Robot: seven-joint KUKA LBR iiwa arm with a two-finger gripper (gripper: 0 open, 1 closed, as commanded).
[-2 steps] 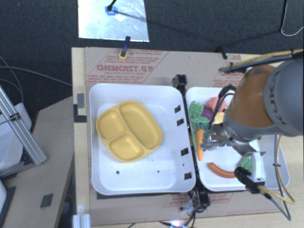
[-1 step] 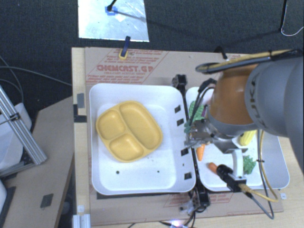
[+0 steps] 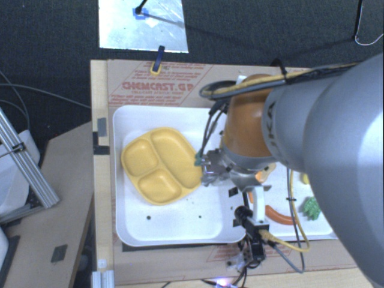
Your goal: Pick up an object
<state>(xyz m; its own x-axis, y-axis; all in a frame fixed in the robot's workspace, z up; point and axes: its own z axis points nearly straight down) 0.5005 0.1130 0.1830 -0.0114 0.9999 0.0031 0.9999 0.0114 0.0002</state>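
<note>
A yellow divided plate (image 3: 158, 164) with three compartments lies in the left white bin (image 3: 180, 227), toward its upper left. The arm, grey with an orange band, reaches in from the right, and its wrist covers the seam between the two bins. My gripper (image 3: 204, 168) is at the plate's right edge, low over the bin; the arm hides how it meets the plate. In the right bin lie an orange carrot-like piece (image 3: 279, 215) and a small green leafy piece (image 3: 310, 208), both partly hidden by the arm.
The right white bin (image 3: 318, 231) is mostly covered by the arm. Cardboard with red lettering (image 3: 157, 86) lies behind the bins, with a blue and yellow clip (image 3: 158, 61) on it. A shiny metal sheet (image 3: 143, 15) lies further back.
</note>
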